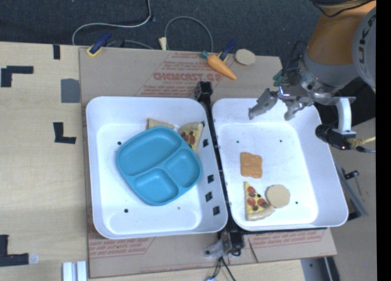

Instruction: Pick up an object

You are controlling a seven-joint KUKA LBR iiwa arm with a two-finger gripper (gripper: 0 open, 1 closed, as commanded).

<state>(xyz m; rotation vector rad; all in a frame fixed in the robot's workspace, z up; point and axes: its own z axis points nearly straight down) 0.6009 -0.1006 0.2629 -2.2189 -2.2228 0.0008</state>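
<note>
While the grey two-finger gripper (278, 108) hovers, fingers apart and holding nothing, at twelve o'clock over the right shallow white bin (324, 170), stock runs: blue moulded-plastic divided plate (159, 165), left bin; toy pizza wedge (256, 201); square tan toast piece (251, 165), centre, probably light, stiff; grip opposite edges.

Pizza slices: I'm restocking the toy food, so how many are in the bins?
2. One pizza slice lies in the right bin beside a round cookie; another peeks from under the blue tray in the left bin. The tray may hide more.
</note>
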